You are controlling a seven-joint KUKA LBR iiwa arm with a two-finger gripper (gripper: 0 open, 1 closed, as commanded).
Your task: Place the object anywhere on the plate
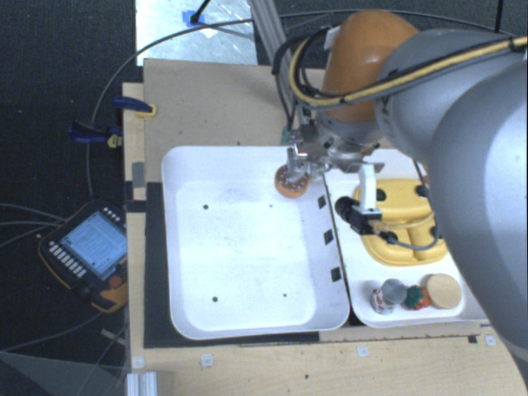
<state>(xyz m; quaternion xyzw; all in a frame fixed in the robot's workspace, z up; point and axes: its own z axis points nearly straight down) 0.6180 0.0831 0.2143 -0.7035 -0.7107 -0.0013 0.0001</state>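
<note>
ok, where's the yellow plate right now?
The yellow plate lies in the right bin, toward its back, partly under the arm. Small toys sit in front of it, near the bin's front edge.

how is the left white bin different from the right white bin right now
The left bin shows mostly bare floor, with one small round brown object near its upper right corner; the right bin holds a yellow plate and several small items. The left bin lies in full view, while the arm covers much of the right bin. Both are shallow, white and sit side by side.
</note>
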